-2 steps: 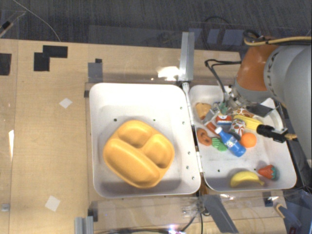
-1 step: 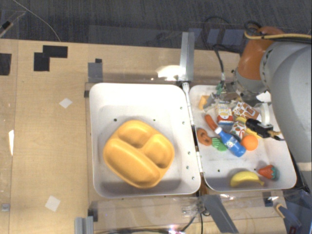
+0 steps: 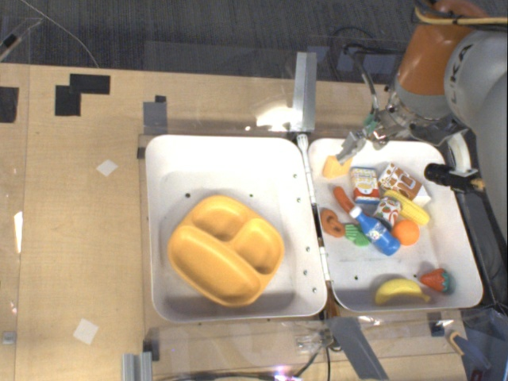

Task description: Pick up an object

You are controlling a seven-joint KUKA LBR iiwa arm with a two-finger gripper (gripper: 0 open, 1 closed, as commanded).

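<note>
Along the far edge of the worktop (image 3: pixel 71 236) we see the grey arm (image 3: pixel 468 62) with its orange band reaching in from the right, its tool (image 3: pixel 355 144) lowered over the far left corner of the right bin (image 3: pixel 468 280). We cannot tell whether the tool's parts are apart or together; its tip sits just above a yellow wedge (image 3: pixel 333 166), close to it or touching, and nothing is visibly clamped. The right bin carries a cluster of small toy foods near its middle: two small cartons (image 3: pixel 364 182) side by side, a yellow corn cob (image 3: pixel 410 209), an orange ball (image 3: pixel 406 232), a blue bottle (image 3: pixel 378 234) lying tilted, a red sausage (image 3: pixel 342 198) and a brown ring-shaped piece (image 3: pixel 332 223) close to the bin's left wall, with a green bit (image 3: pixel 359 237) beside it. Toward the near edge of that bin lie a banana (image 3: pixel 399 290) and, just to its right, a red strawberry-like piece (image 3: pixel 435 279). The left bin (image 3: pixel 159 165) holds a single large yellow object (image 3: pixel 226 248), lobed like a bell pepper, resting near the bin's near half, well apart from the tool. Black tape marks (image 3: pixel 79 90) lie on the worktop near its far left corner.
</note>
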